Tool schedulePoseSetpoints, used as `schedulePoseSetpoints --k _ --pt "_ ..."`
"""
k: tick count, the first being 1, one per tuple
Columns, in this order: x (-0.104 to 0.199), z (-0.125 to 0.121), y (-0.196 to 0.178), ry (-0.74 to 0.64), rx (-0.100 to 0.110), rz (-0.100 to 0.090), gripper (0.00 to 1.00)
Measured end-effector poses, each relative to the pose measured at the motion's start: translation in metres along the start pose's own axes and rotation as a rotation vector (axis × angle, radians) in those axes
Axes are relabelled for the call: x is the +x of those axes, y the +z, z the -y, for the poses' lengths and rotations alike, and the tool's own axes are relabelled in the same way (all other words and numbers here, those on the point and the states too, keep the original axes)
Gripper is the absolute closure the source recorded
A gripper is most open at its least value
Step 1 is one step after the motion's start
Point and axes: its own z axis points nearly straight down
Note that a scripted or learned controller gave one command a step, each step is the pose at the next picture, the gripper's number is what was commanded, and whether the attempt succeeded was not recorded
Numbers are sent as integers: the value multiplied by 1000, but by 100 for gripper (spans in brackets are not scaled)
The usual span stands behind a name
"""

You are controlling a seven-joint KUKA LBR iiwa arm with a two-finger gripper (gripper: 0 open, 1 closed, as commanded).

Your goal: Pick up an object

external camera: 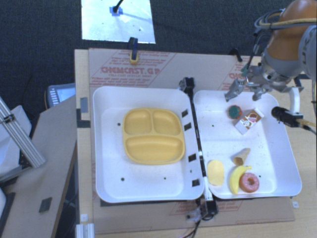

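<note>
Arm: I have the gripper (246, 91) hanging over the far edge of the right bin (290, 152), at about 1 o'clock of that bin, coming in from 3 o'clock.

Fingers: spread apart, pointing down, nothing between them. I read this as a pre-grasp stance, held open to straddle whatever lies below.

Likely target: green-and-red round toy (235, 112), just beside the fingers toward 6 o'clock, apart from them. My judgement only; the task names no particular object.

Neighbour: small white box (248, 122) touching or nearly touching the round toy at its 4 o'clock. Crowding here could block one finger on descent.

Other candidates: ice-cream cone toy (242, 156) near bin centre; yellow flat piece (215, 172), banana (237, 178) and pink donut (249, 182) clustered at 6 o'clock of the right bin. Banana and donut touch, so they are a poor first pick.

Left bin (106, 148): holds a yellow divided tray (151, 135) lying flat in the middle, well apart from the arm.

Surface: both bins sit side by side on a cardboard sheet (148, 68), which I take to keep them from sliding.

Status: nothing lifted yet; descent and closing not yet done.
</note>
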Motion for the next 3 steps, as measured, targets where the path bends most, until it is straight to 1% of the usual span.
schedulePoseSetpoints --k 1,2,3 --pt "10 0 55 -3 3 -1 0" --pt "10 1 118 1 4 -1 0" --pt "10 -2 122 1 -7 0 0"
